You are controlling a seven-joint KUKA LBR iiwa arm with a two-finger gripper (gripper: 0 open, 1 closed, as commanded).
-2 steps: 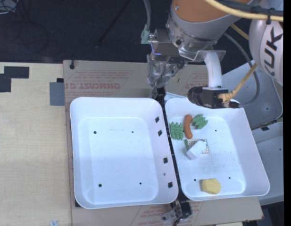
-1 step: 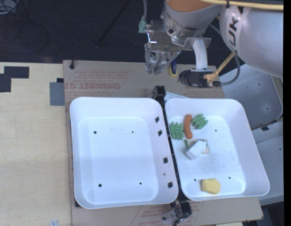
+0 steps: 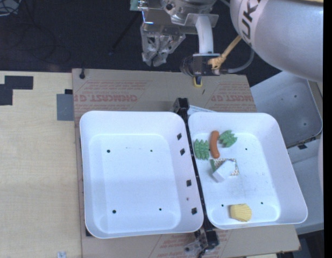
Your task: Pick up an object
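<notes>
In the right glossy white plastic bin point(image 3: 284, 160), two green ridged leaf shapes point(image 3: 201, 148), one smooth orange sausage point(image 3: 214, 144), one white block point(image 3: 224, 170) and one yellow ribbed shell point(image 3: 240, 213) are lying; the metal hand point(image 3: 159, 50) is hovering above, grip unclear.

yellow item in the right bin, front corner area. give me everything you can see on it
The yellow object is small, flat-looking and roughly shell- or fan-shaped, with faint ribbing across its top; it looks like a plastic toy. It lies on the floor of the right bin, near the front edge and apart from the cluster of other items farther back. Nothing touches it except the bin floor. The gripper hangs well away, beyond the bins' far side.
</notes>
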